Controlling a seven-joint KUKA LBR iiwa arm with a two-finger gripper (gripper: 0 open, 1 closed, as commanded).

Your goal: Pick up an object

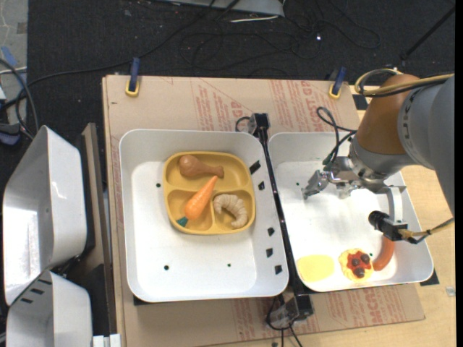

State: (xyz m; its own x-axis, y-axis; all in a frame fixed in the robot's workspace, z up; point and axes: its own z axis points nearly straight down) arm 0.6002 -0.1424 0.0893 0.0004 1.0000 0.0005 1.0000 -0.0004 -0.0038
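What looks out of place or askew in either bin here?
Little stands out. The yellow divided plate sits level in the left bin, holding a drumstick, carrot and shrimp, one per compartment. In the right bin, the sausage leans against the wall.

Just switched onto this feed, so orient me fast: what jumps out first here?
The yellow divided plate in the left bin stands out, holding a drumstick, a carrot and a shrimp. The grey arm reaches in from the right, its pincer over the right bin, where a yellow disc, a small pizza and a sausage lie along the near edge.
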